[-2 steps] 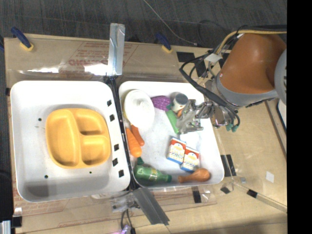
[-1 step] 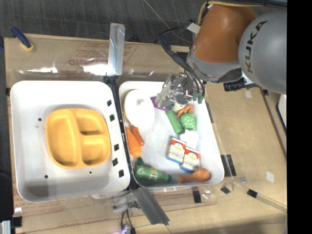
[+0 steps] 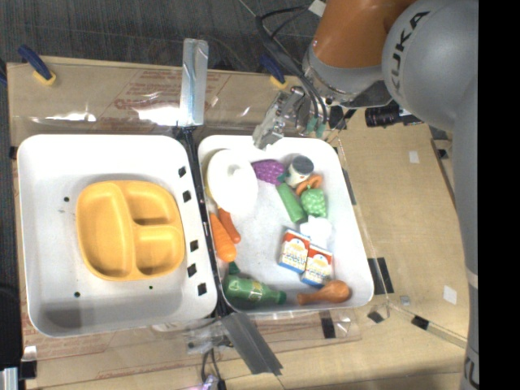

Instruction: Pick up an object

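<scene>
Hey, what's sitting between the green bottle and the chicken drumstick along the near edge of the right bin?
Nothing: in the camera view the green bottle and the drumstick lie almost end to end, with just bare bin floor between them.

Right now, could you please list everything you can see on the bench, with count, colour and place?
shallow white bins: two, side by side
yellow divided plastic tray: one, left bin
round white plate: one, right bin, far left corner
purple toy: one, beside the plate
green toy vegetables: two, right bin middle
orange carrot toy: one, right bin left wall
small white cartons: two, right bin
green bottle: one, near edge
brown drumstick toy: one, near edge
hand: one, metal, above right bin's far rim
</scene>
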Controlling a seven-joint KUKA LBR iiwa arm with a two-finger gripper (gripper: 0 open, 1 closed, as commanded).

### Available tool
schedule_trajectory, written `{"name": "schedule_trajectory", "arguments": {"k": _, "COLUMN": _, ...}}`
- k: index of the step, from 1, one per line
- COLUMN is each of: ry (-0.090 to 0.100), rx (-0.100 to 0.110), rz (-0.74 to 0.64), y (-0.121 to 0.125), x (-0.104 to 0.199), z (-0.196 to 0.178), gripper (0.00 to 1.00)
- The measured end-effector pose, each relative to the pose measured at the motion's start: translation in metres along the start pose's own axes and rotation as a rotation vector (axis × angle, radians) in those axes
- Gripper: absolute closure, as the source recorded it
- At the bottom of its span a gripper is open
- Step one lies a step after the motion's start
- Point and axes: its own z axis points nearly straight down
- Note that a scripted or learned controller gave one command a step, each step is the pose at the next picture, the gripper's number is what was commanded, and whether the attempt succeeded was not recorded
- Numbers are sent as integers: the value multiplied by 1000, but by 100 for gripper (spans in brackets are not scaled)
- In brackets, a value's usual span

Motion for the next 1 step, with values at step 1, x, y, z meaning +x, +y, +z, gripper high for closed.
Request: {"name": "schedule_trajectory", "arguments": {"k": 1, "ry": 0, "rx": 1, "rz": -13, "y": -38, "x": -12, "z": -23, "gripper": 100}}
